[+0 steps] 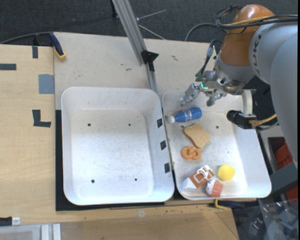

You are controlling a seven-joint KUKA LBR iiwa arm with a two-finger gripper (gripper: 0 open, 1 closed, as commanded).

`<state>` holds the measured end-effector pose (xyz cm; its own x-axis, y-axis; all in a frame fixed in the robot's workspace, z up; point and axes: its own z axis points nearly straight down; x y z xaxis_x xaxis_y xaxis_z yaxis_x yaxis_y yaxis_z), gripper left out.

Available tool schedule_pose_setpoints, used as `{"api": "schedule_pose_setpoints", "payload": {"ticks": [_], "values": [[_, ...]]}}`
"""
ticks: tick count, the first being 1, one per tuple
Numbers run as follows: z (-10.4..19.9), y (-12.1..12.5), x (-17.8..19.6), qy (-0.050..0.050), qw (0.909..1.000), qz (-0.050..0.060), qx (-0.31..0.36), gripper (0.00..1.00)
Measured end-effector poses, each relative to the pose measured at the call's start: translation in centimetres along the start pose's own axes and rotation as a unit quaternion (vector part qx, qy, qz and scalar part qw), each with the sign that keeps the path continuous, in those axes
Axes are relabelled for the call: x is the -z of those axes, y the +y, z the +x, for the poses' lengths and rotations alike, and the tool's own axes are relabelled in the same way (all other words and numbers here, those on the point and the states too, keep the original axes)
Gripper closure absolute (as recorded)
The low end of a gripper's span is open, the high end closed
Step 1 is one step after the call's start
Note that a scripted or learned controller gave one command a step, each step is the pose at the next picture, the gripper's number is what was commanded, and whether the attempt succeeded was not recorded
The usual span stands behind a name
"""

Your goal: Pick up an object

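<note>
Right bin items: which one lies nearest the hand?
The blue bottle, on its side at the bin's far end, just below the hand; the others lie farther toward the front.

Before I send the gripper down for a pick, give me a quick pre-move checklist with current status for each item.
1. Gripper free of any object: ok, nothing between its fingers.
2. Fingers spread for a grasp: ok, they look open.
3. Target below: ok, the blue bottle lies on its side just under the gripper in the right bin.
4. Bottle clear of neighbours: cannot tell, the bread slice lies very close to it.
5. Bin wall clearance: cannot tell, the bottle's cap end lies near the inner wall.
</note>
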<state>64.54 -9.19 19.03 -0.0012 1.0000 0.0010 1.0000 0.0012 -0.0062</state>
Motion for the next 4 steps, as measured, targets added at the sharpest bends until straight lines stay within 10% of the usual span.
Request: {"api": "schedule_pose_setpoints", "payload": {"ticks": [3, 4], "values": [[-0.3, 1.5, -7.6, -0.004, 0.9999, -0.013, 0.000, 0.00], [-0.1, 1.0, -7.6, -0.002, 1.0000, -0.003, 0.001, 1.00]]}}
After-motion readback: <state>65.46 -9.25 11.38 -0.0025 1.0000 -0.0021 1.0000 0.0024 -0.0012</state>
